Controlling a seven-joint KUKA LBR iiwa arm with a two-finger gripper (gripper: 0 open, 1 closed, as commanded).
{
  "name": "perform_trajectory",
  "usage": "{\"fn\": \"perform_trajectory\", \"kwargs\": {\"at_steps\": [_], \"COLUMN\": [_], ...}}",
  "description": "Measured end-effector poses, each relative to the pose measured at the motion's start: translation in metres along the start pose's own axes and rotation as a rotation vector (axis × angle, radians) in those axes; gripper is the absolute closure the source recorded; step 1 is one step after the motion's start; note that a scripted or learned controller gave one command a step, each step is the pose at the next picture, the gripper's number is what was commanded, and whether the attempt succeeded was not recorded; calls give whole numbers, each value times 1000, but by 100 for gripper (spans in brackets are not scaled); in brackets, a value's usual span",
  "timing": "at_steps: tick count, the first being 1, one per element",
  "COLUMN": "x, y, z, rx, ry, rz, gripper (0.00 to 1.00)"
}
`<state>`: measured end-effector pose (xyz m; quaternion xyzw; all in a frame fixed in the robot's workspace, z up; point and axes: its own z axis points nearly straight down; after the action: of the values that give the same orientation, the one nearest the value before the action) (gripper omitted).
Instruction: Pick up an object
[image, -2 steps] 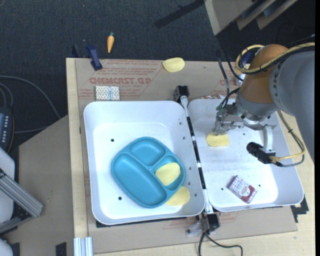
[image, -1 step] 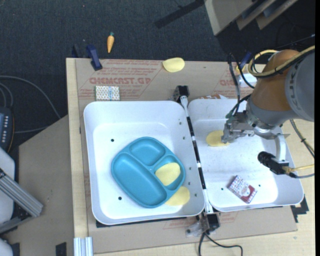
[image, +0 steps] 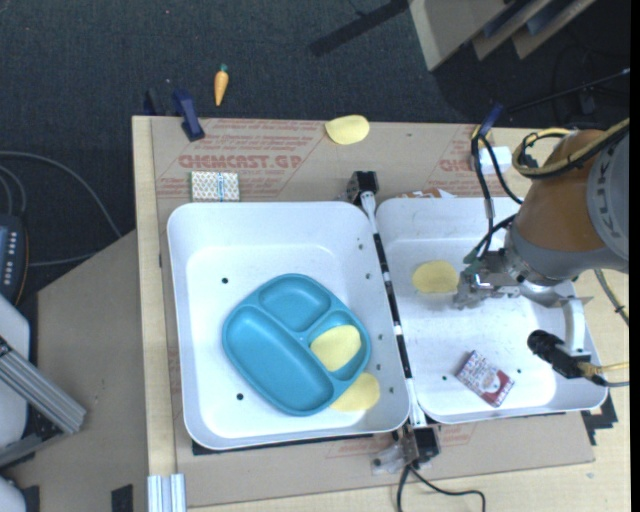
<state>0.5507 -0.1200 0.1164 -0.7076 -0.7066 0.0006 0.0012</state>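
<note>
Two white bins are sitting side by side, a left bin (image: 200, 260) and a right bin (image: 520, 395). Four yellow pieces are showing: one (image: 336, 345) in the single blue divided plate (image: 270, 350), one (image: 357, 394) beside it, one (image: 434, 277) in the right bin, one (image: 347, 129) at the far edge. One red packet (image: 484, 377) is lying near right, and one small carrot (image: 221, 85) far left.

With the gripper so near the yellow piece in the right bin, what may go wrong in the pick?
1. The gripper is at the edge of the flat yellow piece, not over its middle, so it might push the piece aside instead of lifting it.
2. The piece lies low on the right bin floor, so the gripper may slide over it.
3. The piece is fairly near the divider between the bins, so a push could jam it there.
</note>
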Motion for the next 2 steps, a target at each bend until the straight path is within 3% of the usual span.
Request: {"fn": "perform_trajectory", "kwargs": {"at_steps": [1,2], "x": [0,-65], "y": [0,-56], "z": [0,33], "rx": [-1,0], "ry": [0,-2], "rz": [-1,3], "gripper": [0,0]}}
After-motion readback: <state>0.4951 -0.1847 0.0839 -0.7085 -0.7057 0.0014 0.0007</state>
